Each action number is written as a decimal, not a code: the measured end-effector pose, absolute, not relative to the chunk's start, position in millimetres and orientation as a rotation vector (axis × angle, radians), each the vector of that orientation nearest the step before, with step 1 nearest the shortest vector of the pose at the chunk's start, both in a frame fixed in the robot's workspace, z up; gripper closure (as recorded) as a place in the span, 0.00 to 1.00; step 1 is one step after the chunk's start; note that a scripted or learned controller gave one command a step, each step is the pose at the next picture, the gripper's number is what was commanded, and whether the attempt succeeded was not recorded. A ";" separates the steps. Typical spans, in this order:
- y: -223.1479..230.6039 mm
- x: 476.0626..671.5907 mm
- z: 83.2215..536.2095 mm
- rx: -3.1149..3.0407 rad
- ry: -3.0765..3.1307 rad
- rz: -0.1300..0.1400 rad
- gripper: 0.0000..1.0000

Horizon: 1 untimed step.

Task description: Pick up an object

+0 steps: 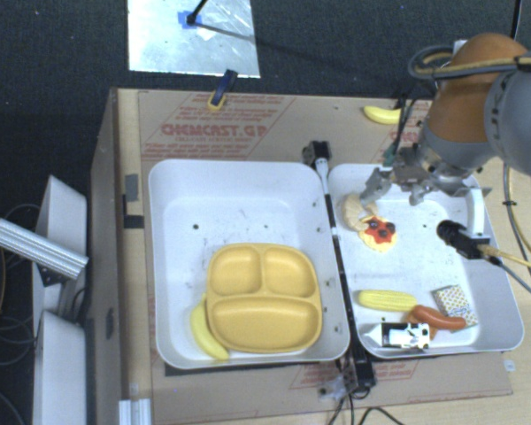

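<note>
"Has it got anything yet?"

"No. The gripper (394,191) is poised just beyond the far edge of the toy pizza slice (378,231). Its fingers are spread apart, with only white bin floor between them. So the whole pick is left to do: come down, close, lift."

"Is the slice what it's after?"

"I'd guess so, since it's the nearest thing. A pale round piece (352,209) lies against the slice's upper left and could get nudged or caught along with it."

"Room to work?"

"Fair. Right of the slice the floor is bare. On the slice's near side, well apart from it, lie a yellow corn cob (387,300), a sausage (438,319) and a checkered block (454,301). The tight side is left of the slice, where the right bin's wall (339,246) stands near, so a finger coming down there has little margin."
</note>
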<state>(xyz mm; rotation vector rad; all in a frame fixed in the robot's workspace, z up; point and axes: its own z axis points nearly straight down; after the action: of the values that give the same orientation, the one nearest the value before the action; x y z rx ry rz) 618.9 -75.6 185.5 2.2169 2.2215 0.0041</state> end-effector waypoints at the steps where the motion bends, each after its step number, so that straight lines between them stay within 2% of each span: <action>1: -105.1 555.8 181.6 2.220 2.221 0.000 0.00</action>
<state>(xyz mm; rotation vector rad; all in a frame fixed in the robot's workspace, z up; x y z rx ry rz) 555.8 -105.1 181.6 2.2201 2.2212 0.0000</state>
